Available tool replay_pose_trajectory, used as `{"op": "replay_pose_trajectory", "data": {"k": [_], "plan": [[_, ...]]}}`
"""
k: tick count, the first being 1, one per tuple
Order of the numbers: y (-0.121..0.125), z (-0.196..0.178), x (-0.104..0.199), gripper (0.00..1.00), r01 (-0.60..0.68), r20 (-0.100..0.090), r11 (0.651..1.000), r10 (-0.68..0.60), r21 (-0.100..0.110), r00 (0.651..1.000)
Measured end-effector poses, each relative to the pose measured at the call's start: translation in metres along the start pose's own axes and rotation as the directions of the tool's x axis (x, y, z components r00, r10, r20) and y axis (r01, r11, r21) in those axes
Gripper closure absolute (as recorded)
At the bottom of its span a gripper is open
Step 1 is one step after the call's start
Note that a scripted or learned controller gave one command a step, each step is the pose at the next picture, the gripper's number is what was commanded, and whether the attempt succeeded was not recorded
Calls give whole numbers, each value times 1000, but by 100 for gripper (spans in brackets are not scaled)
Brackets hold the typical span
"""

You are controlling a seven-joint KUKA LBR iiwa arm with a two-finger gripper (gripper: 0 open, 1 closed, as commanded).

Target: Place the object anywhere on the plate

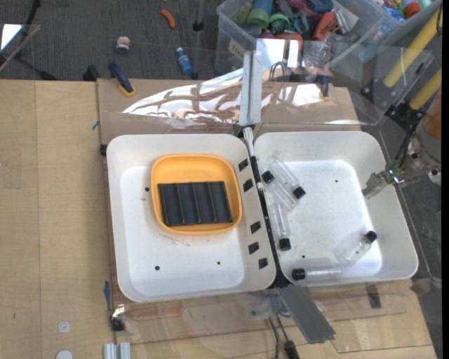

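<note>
Bench (49, 210) wooden; bins (133, 273) white; clutter tub (295, 28) behind.

I see two bins side by side on the bench: the left bin (133, 273) holds the plate (163, 173), set toward its far side, and a ridged block (194, 203) lies on that plate. In the right bin (393, 210), two clear tubes (286, 181) lie beside the divider (254, 203) at its left, another tube (317, 271) along the near wall, a fourth (356, 245) toward the near right corner. A crate of items (295, 21) stands far behind the bins
</note>
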State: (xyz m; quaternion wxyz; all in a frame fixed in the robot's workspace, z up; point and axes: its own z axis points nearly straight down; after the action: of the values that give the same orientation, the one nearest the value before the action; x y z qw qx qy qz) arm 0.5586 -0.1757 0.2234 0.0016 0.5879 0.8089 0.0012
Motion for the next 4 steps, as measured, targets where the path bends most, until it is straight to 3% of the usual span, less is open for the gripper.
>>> {"op": "replay_pose_trajectory", "data": {"k": [1,2,3,4], "plan": [[49,-94,-27,100,200,5,980,-200,-2,980],[89,-80,-79,100,261,5,965,-261,-1,965],[91,-209,-77,100,481,8,877,-481,-2,877],[81,-215,-74,100,708,3,706,-708,0,706]]}}
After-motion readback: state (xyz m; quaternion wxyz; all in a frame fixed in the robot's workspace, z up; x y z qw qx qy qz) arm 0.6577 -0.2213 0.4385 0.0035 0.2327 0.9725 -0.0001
